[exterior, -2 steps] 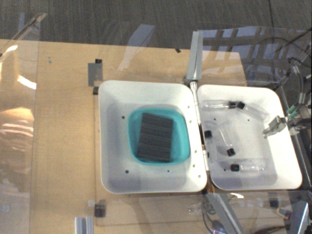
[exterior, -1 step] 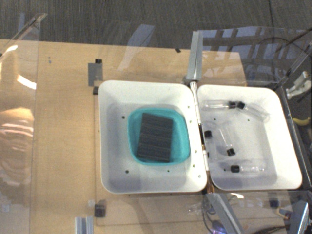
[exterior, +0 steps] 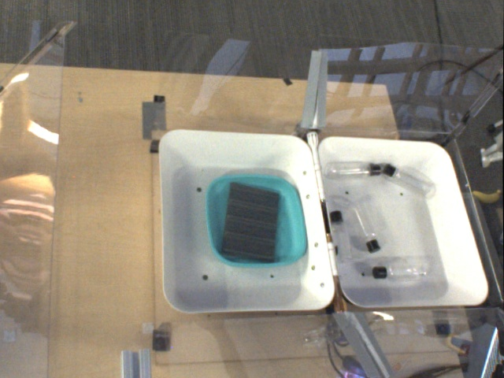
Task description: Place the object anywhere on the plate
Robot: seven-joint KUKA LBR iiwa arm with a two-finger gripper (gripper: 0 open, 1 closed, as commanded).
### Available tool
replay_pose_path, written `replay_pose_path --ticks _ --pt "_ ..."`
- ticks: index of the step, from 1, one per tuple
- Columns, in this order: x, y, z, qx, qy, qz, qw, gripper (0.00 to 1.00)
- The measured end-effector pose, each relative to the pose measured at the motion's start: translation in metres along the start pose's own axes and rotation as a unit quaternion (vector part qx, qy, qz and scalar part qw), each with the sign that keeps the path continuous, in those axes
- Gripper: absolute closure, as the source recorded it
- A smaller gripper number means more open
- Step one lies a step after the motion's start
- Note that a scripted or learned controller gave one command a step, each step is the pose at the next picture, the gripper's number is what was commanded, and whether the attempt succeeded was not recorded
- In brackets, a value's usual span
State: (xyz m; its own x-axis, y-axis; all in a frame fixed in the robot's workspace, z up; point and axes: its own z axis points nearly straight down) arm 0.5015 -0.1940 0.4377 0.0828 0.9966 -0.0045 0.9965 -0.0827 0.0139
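On the pale wooden bench (exterior: 94, 235) below me sit the two shallow white bins, side by side. The left white plastic bin (exterior: 181, 282) is the larger presence; the right white plastic bin (exterior: 457, 235) lies at three o'clock from it, their rims touching along the middle seam. At the centre of the left bin rests the teal, rounded-square plate (exterior: 293, 235), and on it, slightly toward nine o'clock of its middle, lies the dark grey ribbed rectangular block (exterior: 252, 223), flat, its long side running roughly twelve to six with a slight tilt. I judge this block to be my object, and it appears to be already on the plate, within the raised rim.

In the right bin lie several clear plastic tubes with small black caps: one tube (exterior: 358, 168) near twelve o'clock, another (exterior: 398, 272) near six, and loose black caps (exterior: 372, 245) between them.

As for my own hand, I cannot tell whether it is released or clenched, and I claim no hold on anything.

What could go wrong from here: if I reach in again, I might nudge the block toward the plate's edge or drag the plate itself, since it sits loose in the bin. A stray descent into the right bin could scatter the light tubes.
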Motion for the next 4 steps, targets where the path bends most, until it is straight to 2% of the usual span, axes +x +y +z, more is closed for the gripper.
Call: replay_pose_path --ticks 1,2,3,4 --pt "-0.0021 -0.0122 0.0013 0.002 0.0 0.061 0.9981 0.0" --pt "0.001 -0.0124 0.0009 0.001 0.0 0.136 0.9907 0.0" --pt "-0.0026 -0.0128 0.0009 0.002 0.0 0.175 0.9846 0.0" --pt "-0.0038 -0.0129 0.001 0.002 0.0 0.258 0.9663 0.0"
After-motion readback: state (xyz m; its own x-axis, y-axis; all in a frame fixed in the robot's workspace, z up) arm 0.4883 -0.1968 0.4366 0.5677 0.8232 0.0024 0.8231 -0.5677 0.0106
